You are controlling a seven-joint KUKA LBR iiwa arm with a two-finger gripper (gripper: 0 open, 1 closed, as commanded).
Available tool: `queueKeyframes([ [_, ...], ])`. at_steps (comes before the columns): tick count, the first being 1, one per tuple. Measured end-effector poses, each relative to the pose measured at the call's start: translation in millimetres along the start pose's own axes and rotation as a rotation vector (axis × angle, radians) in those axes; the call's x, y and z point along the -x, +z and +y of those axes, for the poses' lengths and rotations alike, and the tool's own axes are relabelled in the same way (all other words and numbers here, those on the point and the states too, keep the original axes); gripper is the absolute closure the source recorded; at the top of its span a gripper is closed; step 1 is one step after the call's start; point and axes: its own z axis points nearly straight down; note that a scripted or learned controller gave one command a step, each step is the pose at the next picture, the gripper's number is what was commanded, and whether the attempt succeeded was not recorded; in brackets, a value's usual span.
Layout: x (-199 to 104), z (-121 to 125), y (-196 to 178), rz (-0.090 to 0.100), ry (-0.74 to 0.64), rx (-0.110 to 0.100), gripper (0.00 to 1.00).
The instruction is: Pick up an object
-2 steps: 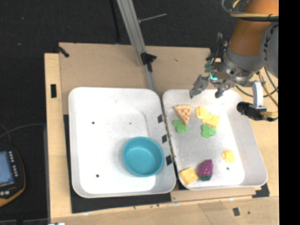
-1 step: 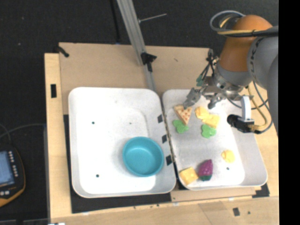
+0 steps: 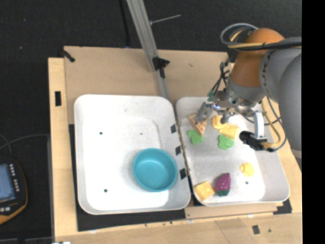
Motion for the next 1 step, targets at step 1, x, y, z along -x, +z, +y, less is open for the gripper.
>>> queueKeyframes([
  [1,1.4,0.3,51.2,0.000,0.001,0.004,0.00],
])
